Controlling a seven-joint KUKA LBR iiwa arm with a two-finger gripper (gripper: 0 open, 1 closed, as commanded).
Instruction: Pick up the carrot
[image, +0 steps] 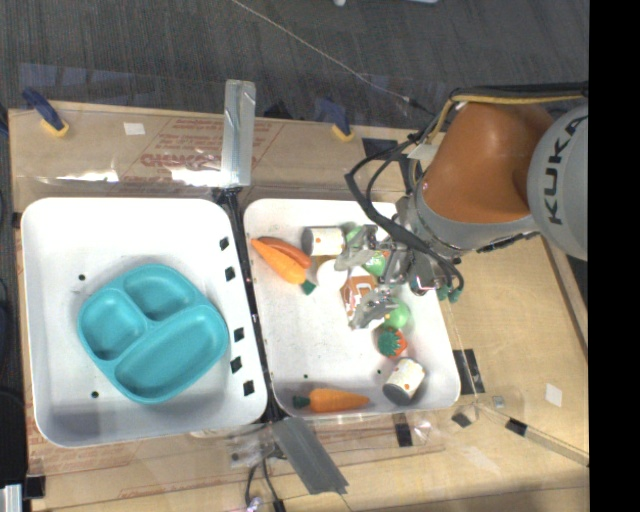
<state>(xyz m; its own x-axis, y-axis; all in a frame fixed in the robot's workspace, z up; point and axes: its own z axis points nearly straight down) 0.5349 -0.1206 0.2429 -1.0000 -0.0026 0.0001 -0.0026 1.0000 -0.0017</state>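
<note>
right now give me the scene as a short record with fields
left bin: blue divided plate
right bin: two carrots, two small cans, a strawberry, other small items
upper carrot: near the bin's upper left, lying free
lower carrot: along the near wall
claw: over the middle of the right bin, above the clutter
task state: carrot not yet picked up

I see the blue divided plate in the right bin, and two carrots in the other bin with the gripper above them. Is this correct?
Not quite. The camera view shows the blue divided plate in the left bin, not the right one. The two carrots, one near the top left and one along the bottom edge, lie in the right bin, where the gripper is.
</note>
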